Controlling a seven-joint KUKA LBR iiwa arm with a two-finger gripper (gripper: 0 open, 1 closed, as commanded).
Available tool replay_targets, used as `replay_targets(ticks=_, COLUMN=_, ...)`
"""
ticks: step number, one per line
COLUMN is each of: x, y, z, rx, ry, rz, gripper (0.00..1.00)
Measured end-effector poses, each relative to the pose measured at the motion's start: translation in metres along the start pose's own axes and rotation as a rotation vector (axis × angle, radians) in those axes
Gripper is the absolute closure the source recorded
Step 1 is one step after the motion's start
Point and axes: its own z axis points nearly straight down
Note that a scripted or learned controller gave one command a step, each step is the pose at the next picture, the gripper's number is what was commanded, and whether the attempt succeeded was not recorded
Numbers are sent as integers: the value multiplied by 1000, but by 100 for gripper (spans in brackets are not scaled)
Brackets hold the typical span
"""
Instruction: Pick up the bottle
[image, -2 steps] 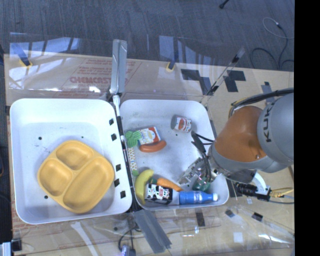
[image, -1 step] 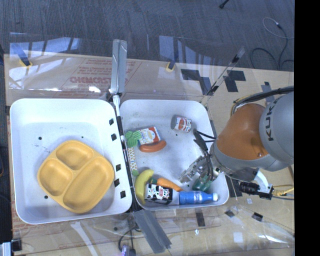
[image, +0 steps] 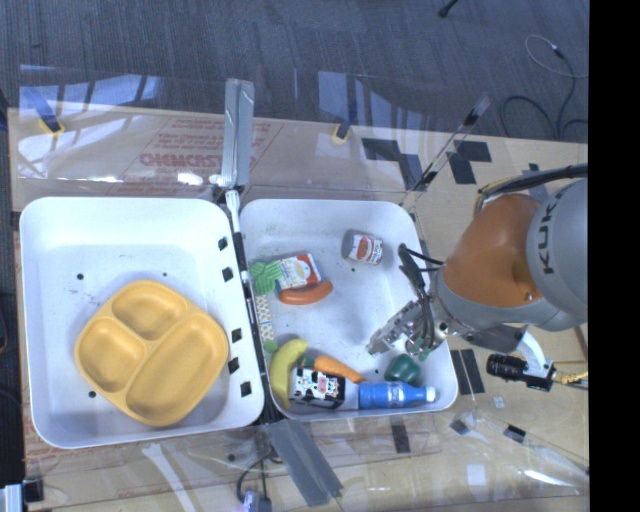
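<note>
Fingers low in right bin, above bottle.

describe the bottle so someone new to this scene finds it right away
Look in the right-hand white bin, along its near wall. The bottle lies there on its side, blue with a white cap pointing towards the arm. Its other end meets a black-and-white carton, with a carrot and a banana just behind; it is the one blue thing in the bin.

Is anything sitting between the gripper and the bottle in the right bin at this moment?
A dark green object lies just below the gripper, touching the blue bottle near its cap end. The bottle lies flat along the near wall, its other end against a black-and-white carton.
</note>
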Motion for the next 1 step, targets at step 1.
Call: replay_targets(ticks=1, x=0, y=0, z=0, rx=0, ry=0, rz=0, gripper=0)
